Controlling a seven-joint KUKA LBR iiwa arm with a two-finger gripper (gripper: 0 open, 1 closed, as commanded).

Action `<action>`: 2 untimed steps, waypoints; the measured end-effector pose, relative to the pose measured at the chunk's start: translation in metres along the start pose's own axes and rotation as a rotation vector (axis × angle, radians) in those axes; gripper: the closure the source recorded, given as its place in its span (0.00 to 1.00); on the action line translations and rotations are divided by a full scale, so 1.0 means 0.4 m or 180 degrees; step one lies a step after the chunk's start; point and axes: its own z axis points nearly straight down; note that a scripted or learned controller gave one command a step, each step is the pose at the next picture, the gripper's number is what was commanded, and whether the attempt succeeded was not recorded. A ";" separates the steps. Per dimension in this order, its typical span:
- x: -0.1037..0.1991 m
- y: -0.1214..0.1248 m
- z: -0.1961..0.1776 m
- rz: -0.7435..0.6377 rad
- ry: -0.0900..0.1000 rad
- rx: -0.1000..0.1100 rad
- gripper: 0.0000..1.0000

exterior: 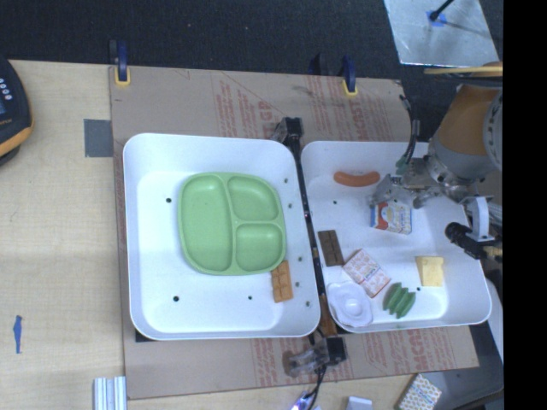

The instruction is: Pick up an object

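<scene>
1. Camera view, layout: two white bins sit side by side on the table. The left bin [149,229] carries a green divided plate [231,223] and a small brown cracker [280,282] near its lower right corner.
2. Camera view, right bin [466,301]: it holds a toy sausage [356,178] near the top, a small red-and-white carton [392,218] below it, a brown bar [330,248] by the left wall, a patterned packet [366,271], a white cup-like piece [349,304], a green pod [398,300] and a yellow block [431,271].
3. Camera view, arm: it reaches in from the right, and the gripper [400,193] hangs just above the carton, between it and the sausage. The jaws appear to straddle the carton's top edge, but whether they are wide, narrow or closed on it I cannot tell at this slant.
4. Judgement on target: the carton looks like the likeliest pick, since it lies right under the tool.
5. Risks: the carton lies flat and tilted, so the jaws may slide off its top or only nudge it sideways. A close taken too high would catch nothing. The sausage is near enough to be knocked away.
</scene>
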 end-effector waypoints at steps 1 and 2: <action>0.177 -0.036 -0.128 -0.0035 0.0009 -0.0008 0.00; 0.059 -0.023 0.001 -0.0012 -0.0008 -0.0017 0.00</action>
